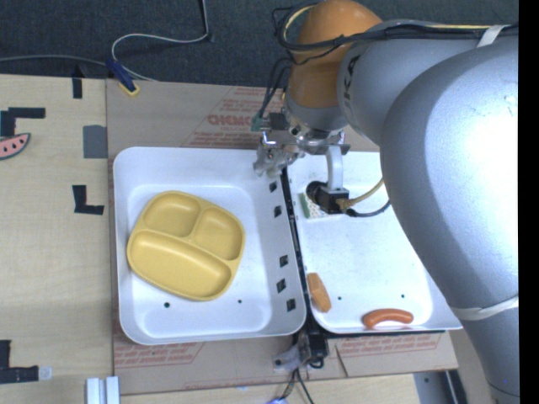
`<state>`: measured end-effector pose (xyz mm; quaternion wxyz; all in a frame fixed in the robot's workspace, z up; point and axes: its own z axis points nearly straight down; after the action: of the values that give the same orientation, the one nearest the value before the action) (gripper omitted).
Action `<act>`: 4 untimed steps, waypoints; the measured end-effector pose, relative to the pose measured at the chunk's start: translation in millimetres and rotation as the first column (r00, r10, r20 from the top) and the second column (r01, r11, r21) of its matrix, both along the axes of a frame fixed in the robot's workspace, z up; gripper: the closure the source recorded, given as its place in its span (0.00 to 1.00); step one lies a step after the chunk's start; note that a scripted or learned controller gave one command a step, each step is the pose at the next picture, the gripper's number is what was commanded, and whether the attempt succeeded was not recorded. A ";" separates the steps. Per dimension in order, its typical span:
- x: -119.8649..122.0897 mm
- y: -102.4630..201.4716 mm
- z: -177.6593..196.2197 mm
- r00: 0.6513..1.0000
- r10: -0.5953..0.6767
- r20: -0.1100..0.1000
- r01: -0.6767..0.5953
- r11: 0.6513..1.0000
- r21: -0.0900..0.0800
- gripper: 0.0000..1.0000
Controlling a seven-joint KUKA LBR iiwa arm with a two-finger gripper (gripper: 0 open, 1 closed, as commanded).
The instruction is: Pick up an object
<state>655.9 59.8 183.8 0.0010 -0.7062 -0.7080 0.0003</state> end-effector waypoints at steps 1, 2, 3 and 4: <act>8.5 82.2 -58.2 1.000 0.001 -0.002 -0.001 1.000 -0.001 1.00; -91.7 109.3 4.8 1.000 0.001 0.000 -0.001 1.000 -0.001 1.00; -172.8 149.8 66.7 1.000 0.001 0.000 -0.001 1.000 0.000 1.00; -173.2 173.4 35.0 1.000 -0.001 -0.002 0.001 1.000 -0.002 1.00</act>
<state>482.6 233.2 218.7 0.0010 -0.7065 -0.7078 0.0019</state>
